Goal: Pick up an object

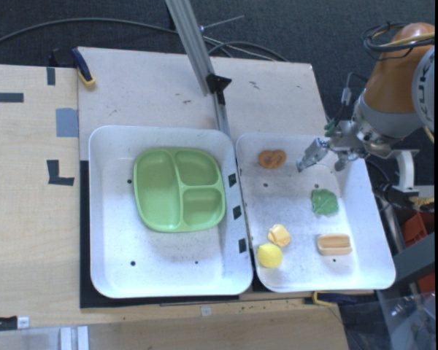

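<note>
Camera view: claw spread open over right bin; nothing between fingers.

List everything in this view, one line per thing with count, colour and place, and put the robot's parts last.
Shallow white plastic bins: 2, white, side by side on the bench.
Green divided plastic plate: 1, light green, three compartments, in the left bin.
Brown pretzel-shaped toy: 1, orange-brown, far left corner of the right bin.
Green leafy toy: 1, green, middle right of the right bin.
Small yellow-orange lump: 1, yellow-orange, near left of the right bin.
Yellow round lemon-like toy: 1, yellow, just in front of the lump.
Tan hot-dog bun toy: 1, tan and orange, near right of the right bin.
Two-finger gripper: 1, grey metal, over the right bin's far right part, holding nothing.
</note>
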`<action>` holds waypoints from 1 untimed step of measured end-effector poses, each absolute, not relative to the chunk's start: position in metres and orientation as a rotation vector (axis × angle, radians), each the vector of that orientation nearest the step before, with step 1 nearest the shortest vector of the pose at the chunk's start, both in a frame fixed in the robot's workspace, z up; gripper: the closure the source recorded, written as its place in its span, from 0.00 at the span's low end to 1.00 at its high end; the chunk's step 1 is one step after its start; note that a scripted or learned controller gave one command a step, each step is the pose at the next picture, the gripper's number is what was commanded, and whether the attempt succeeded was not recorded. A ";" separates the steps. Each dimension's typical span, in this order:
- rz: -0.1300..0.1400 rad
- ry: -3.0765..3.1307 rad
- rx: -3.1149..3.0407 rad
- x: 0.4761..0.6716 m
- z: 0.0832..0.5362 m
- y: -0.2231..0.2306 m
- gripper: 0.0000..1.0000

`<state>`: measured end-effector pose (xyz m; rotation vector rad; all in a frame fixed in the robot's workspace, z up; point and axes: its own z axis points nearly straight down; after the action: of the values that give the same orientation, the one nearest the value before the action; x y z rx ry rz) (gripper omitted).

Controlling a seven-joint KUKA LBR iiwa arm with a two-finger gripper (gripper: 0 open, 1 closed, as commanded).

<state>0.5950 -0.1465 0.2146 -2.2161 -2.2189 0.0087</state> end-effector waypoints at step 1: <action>0.008 -2.219 -2.215 0.594 0.149 -0.145 0.00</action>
<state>0.5938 -0.1454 0.1495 -2.2151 -2.2194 0.0084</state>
